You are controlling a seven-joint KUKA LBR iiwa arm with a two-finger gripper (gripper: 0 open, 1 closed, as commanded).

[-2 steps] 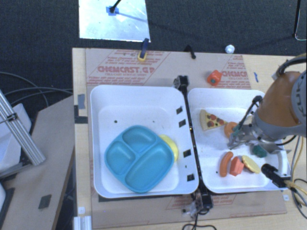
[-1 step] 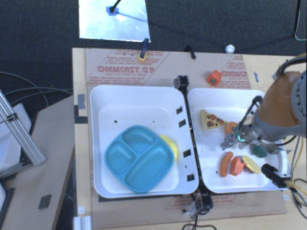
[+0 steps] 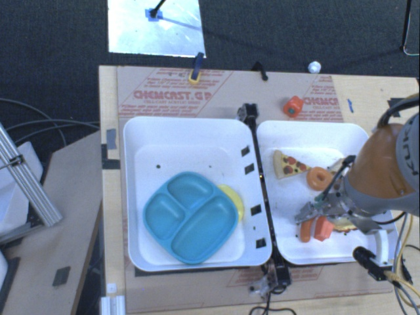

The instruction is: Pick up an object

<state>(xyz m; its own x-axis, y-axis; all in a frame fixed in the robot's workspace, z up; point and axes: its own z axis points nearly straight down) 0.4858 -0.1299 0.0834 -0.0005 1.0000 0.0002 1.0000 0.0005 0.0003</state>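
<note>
Two white bins side by side on the table (image 3: 164, 87). In the left bin (image 3: 141, 156): a blue divided plate (image 3: 190, 216), with a yellow piece (image 3: 233, 199) peeking out from under its right edge. In the right bin (image 3: 289, 241): a toy pizza slice (image 3: 287, 163) near the top, an orange ring (image 3: 319, 178) just beside it, lower down a red block (image 3: 322, 229) and an orange carrot-like stick (image 3: 305, 231) close together. Pincer (image 3: 316, 210) low over that red and orange pair, reaching in from the right; opening impossible to tell, nothing seen held. On the table behind the bins, a small orange-red toy (image 3: 293, 105).
</note>
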